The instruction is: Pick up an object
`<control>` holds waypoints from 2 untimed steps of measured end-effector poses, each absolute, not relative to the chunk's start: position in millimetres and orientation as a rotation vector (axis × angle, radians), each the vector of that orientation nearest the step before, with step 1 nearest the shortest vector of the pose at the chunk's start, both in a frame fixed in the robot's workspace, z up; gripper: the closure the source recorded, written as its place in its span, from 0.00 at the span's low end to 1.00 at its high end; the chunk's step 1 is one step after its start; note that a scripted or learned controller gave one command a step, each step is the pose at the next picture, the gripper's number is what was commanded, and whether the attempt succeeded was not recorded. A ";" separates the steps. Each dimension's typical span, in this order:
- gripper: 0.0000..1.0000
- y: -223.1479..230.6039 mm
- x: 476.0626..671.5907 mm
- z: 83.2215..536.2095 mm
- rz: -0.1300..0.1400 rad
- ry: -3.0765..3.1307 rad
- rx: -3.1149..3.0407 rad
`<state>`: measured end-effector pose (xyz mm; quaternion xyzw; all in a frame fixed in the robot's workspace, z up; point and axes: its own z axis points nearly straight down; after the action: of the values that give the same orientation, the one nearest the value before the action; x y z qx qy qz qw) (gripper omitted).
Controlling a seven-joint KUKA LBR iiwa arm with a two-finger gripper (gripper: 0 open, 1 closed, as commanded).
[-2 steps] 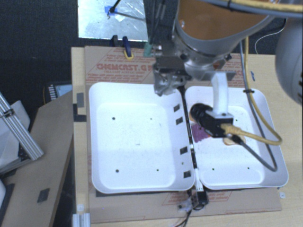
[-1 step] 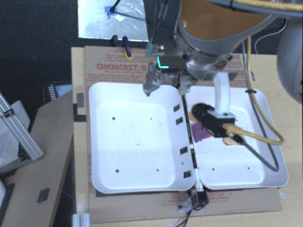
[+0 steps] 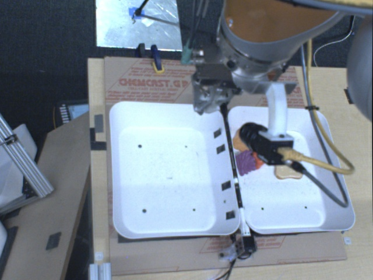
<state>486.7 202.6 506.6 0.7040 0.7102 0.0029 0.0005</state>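
My arm (image 3: pixel 274 10) is closest to the lens, its orange band bulking large over the far end of the seam (image 3: pixel 233 174) where the two bins meet. My gripper (image 3: pixel 206 104) hangs at that far end of the seam, a shade to the side of the left bin (image 3: pixel 125 156), above the rim and not down among anything. Whether it is wide or narrow I cannot tell; it reads as a grey blur, and I see nothing caught in it. What I could take lies across the seam in the right bin (image 3: pixel 291 214): a purple piece (image 3: pixel 249 163) just beside the seam about halfway along it, an orange piece (image 3: pixel 239 140) near the seam a little farther back, and a tan piece (image 3: pixel 288 172) farther out from the seam, near the purple one. I judge this to be the approach step, with no target reached yet. Next I would need to cross the seam, centre over the purple piece, and descend without clipping the rim or crowding its neighbours.
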 end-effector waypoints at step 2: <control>1.00 147.4 512.6 535.9 0.002 2.213 2.227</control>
<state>512.6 147.4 535.9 0.7093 0.7049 0.0007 0.0012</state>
